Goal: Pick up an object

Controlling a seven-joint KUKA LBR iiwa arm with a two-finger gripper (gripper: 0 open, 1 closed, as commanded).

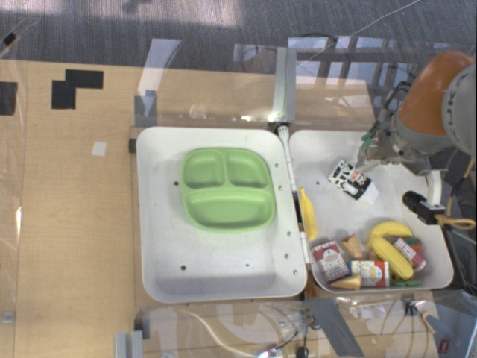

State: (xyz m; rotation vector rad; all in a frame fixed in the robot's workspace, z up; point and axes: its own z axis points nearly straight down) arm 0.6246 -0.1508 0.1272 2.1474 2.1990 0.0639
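Note:
My gripper (367, 154) hangs over the back of the right bin (328, 151), reaching in from the right. Just below and left of its tip lies a small black-and-white patterned box (349, 179) on the bin floor. The tip is close to the box's upper right corner, and I cannot make out any contact. A pile sits in the bin's front right corner: a yellow banana (389, 231), a corn cob (399, 258), two red-labelled packets (330, 259) and a tan bread-like piece (350, 246). Another yellow banana-like piece (306, 213) lies along the bin's left wall.
The left bin (160, 222) holds a green divided plate (226, 187) near its middle. A metal divider (287, 162) runs between the two bins. Bare floor lies between the patterned box and the front pile.

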